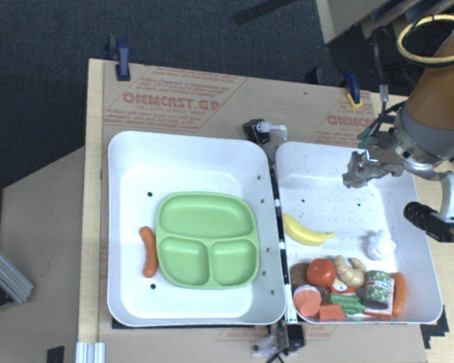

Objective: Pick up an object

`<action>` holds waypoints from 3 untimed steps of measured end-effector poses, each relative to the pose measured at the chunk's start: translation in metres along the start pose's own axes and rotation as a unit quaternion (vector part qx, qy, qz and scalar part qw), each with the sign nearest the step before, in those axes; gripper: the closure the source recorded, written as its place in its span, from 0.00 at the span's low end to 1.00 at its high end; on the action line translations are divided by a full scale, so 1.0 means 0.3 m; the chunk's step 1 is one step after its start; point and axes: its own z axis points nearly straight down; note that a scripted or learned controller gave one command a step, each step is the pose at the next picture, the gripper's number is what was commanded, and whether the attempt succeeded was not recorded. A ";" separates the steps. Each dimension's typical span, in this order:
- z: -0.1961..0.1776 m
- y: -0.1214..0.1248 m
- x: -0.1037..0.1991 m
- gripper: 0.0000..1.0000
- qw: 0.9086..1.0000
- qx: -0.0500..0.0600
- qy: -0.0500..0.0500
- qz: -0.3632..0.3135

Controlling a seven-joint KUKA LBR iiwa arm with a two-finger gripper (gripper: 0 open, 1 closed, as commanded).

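My gripper [357,174] hangs over the far part of the right bin [323,163], with nothing seen between its fingers. A yellow banana [307,233] lies near that bin's left wall. At the bin's near end sits a pile of toy food: a red tomato [321,271], a beige ginger-like piece [351,270], a green can [377,285], an orange carrot [399,294] and a salmon-coloured slice [308,302]. A small white crumpled object [379,245] lies by the right wall. The gripper is well beyond all of these.
The left bin [126,207] holds a green divided tray [206,240] and an orange sausage [150,251] beside it. A black and white clamp [263,130] sits between the bins at the far side. Blue clamps [123,55] hold the brown board.
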 end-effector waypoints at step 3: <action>0.041 0.278 0.054 1.00 1.000 -0.004 -0.001 0.000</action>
